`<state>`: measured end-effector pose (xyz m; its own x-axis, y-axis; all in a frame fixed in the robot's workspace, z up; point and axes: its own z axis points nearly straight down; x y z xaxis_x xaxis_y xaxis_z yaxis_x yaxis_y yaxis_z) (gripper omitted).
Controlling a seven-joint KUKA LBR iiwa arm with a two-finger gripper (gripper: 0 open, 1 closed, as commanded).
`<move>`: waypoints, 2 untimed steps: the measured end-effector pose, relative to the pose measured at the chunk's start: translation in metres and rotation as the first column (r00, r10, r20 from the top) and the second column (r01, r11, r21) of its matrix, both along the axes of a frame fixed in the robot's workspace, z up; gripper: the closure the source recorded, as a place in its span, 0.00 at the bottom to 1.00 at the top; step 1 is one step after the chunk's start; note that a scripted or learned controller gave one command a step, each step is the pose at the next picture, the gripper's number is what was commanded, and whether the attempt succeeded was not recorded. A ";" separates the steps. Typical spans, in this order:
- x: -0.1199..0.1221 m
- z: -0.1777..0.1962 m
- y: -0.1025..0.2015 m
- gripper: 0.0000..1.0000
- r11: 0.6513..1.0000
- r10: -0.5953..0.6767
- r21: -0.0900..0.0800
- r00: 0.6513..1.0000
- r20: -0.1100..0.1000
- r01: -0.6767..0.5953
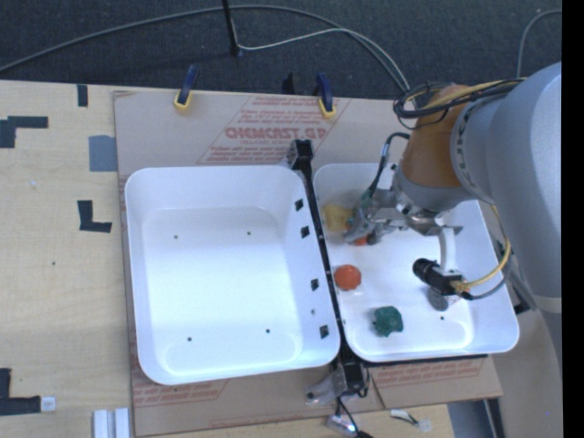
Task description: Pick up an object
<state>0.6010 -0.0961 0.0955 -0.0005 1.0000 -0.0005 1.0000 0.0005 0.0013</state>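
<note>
The right bin (484,331) holds an orange ball (347,277) near its left wall, a green crumpled object (388,320) toward the front, and a yellow object (336,215) at the back left. My gripper (363,230) reaches down into this bin just right of the yellow object, and a small red-orange thing (359,239) shows at its tips. Whether that thing is between the fingers is not clear. The grey arm with its orange band (429,158) comes in from the right.
The left bin (219,281) stands beside the right one, with a black divider clip strip (315,254) between them. Blue and yellow clamps (187,89) hold the cardboard base at the back. Cables (456,286) hang from the wrist over the right bin.
</note>
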 end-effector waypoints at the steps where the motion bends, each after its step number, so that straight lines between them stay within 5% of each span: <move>1: 0.000 0.000 0.000 0.00 1.000 0.000 0.000 1.000 0.000 0.000; 2: 0.040 -0.012 -0.001 0.00 1.000 -0.002 -0.001 1.000 -0.009 0.002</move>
<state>0.6412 -0.0971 0.0839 0.0017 1.0000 -0.0012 1.0000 -0.0017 -0.0076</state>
